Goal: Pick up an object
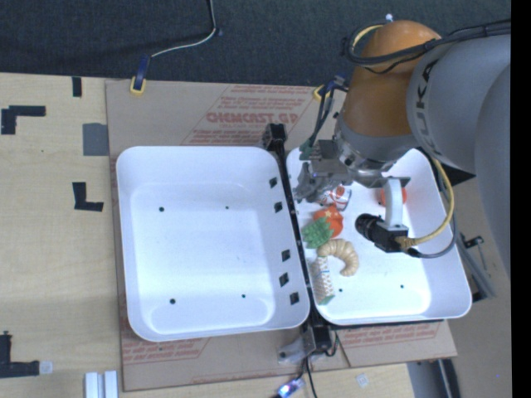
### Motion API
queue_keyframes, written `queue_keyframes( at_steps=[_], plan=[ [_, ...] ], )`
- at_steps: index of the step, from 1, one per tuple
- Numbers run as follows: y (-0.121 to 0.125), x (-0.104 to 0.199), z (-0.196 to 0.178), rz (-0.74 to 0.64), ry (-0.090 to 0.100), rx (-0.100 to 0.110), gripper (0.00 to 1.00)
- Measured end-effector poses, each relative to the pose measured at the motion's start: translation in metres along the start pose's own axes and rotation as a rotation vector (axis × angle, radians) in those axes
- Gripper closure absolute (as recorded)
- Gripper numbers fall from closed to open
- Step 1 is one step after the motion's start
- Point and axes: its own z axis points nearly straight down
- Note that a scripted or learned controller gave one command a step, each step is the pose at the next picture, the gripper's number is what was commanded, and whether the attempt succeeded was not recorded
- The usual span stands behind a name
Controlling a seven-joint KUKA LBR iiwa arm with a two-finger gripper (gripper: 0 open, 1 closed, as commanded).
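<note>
1. Camera view, looking down on the bench: red lettering is printed across the cardboard sheet [249, 114] under both bins, though at this slant and size it cannot be read with any confidence.
2. The left bin [199, 168] and right bin [431, 301] sit side by side, touching along a black hinge strip [286, 222].
3. In the right bin, near the shared wall, lies a tight cluster; an orange-red piece [331, 218] touches a green leafy piece [316, 234], with a tan croissant-shaped object [341, 254] just below and a pale striped item [323, 279] beside it.
4. The gripper [314, 181] hangs just above that cluster, under the orange-banded arm [390, 65]; whether its fingers are spread or closed cannot be told, as the wrist hides them.
</note>
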Motion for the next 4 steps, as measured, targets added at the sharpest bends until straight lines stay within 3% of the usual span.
queue_keyframes(
  at_steps=[1,2,3,4],
  plan=[
    [-0.052,0.064,-0.103,-0.005,0.004,-0.005,1.00],
    [-0.050,0.128,-0.124,-0.004,0.001,0.003,1.00],
    [-0.080,0.118,-0.283,0.002,0.006,-0.014,1.00],
    [-0.080,0.182,-0.289,-0.003,0.001,0.004,1.00]
  ],
)
